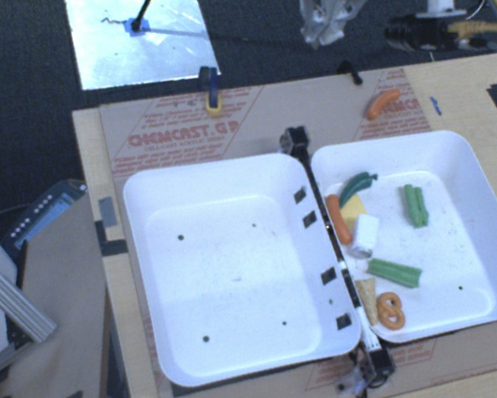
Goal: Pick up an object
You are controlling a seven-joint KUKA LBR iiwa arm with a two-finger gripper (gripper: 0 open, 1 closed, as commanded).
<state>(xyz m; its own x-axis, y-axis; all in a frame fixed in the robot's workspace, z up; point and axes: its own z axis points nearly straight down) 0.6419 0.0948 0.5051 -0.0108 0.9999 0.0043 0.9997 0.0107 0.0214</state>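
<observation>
The right bin [477,200] holds several small toy foods. An orange sausage [336,219], a yellow block [352,210] and a white block [366,233] lie by its left wall. A dark green curved piece [357,186] sits above them. A green ridged piece [415,205] lies near the middle, another green piece [395,272] lower down, and a pretzel [390,310] beside a tan cone [368,297] at the front left. My gripper [325,29] hangs high beyond the bench's far edge, well away from the bins.
The left bin [231,263] sits beside the right one, with black clips [312,220] along the shared wall. An orange sausage [383,104] lies on the cardboard behind the right bin. A yellow and blue clamp [210,90] stands at the far edge.
</observation>
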